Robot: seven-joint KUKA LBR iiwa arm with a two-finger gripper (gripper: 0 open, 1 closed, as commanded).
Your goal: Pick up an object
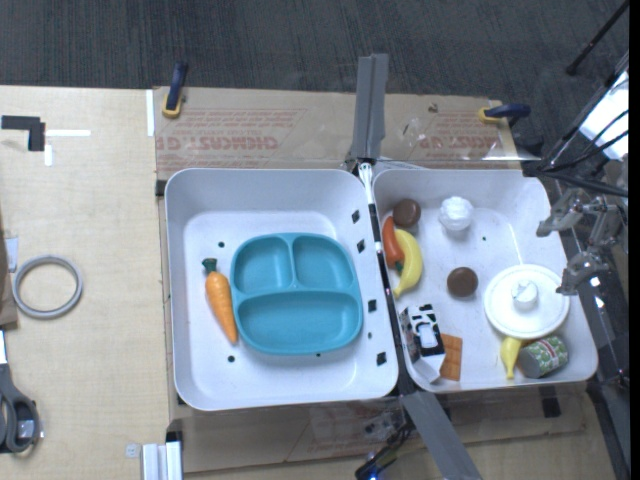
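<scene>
How my gripper stands I cannot tell. The pickable things lie in the two bins. In the right bin [520, 183] a white round dish [525, 303] sits. Just below the dish are a small banana [511, 356] and a greenish can [546, 356]. Left of the dish is a brown disc [461, 282], and farther left a banana [408, 260], a black-and-white piece [427, 330] and an orange card [451, 357]. The left bin [260, 183], well left of the dish, holds a blue divided plate [297, 293] and a carrot [221, 301]. Far left of the dish, on the wooden bench [90, 198], is a tape ring [45, 286]. Dark carpet [250, 18] lies beyond.
</scene>
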